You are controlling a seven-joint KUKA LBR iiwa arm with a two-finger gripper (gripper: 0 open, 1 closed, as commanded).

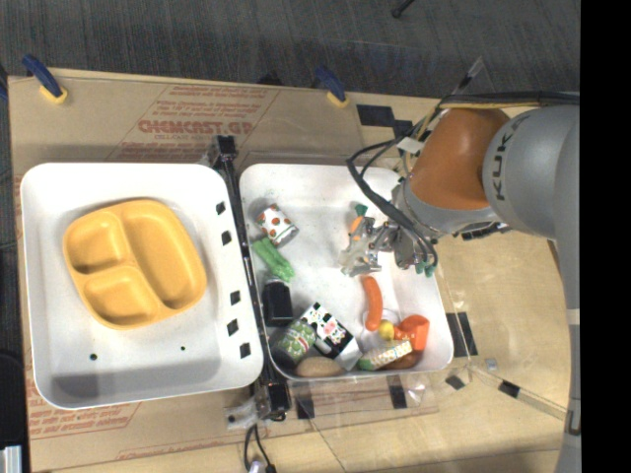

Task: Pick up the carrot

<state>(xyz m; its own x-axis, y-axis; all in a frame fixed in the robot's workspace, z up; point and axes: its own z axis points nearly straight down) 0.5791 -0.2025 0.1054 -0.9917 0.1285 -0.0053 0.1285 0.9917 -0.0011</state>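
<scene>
Hovering over right bin [296, 180]: gripper [363, 256], finger state indiscernible. Carrot [372, 303] lain just below, ungrasped, beside toy clutter.

Gripper [361, 256] seemingly just above carrot [372, 302] in right bin [315, 190]

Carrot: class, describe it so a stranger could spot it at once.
Start at the right-hand white bin, beside the one holding the yellow tray. Just below the end effector lies the carrot. It is a slim orange stick, lying apart from the pile of toys along the bin's near edge.
</scene>
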